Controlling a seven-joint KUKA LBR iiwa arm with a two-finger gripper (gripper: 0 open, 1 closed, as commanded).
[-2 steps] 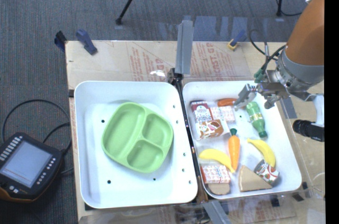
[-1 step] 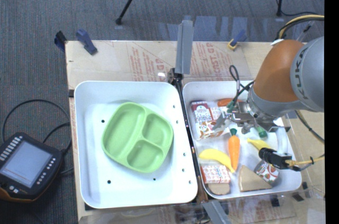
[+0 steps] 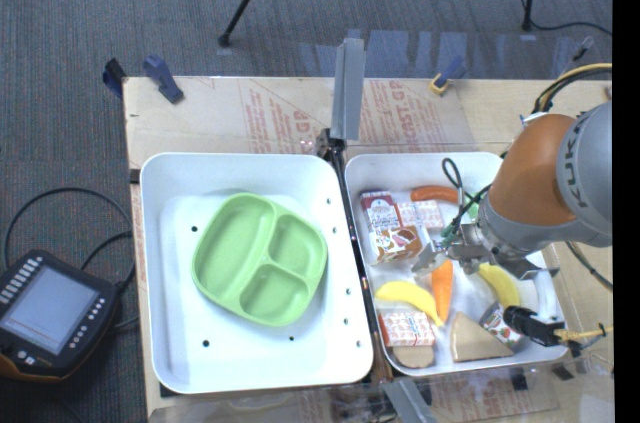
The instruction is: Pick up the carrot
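Note:
The orange carrot [image 3: 441,287] lies in the right bin [image 3: 400,163], near its middle, pointing toward the front edge. My gripper [image 3: 446,259] hangs right over the carrot's upper end. It looks open, with one grey finger [image 3: 426,258] left of the carrot and the other to its right. The carrot rests on the bin floor among the other toys, and the wrist hides its top end.
Around the carrot lie a yellow banana [image 3: 406,297], a second yellow piece [image 3: 500,283], a red sausage [image 3: 433,194], small boxes [image 3: 381,211], a cracker box [image 3: 409,327] and a sandwich wedge [image 3: 474,341]. The left bin [image 3: 160,201] holds a green divided plate [image 3: 262,258].

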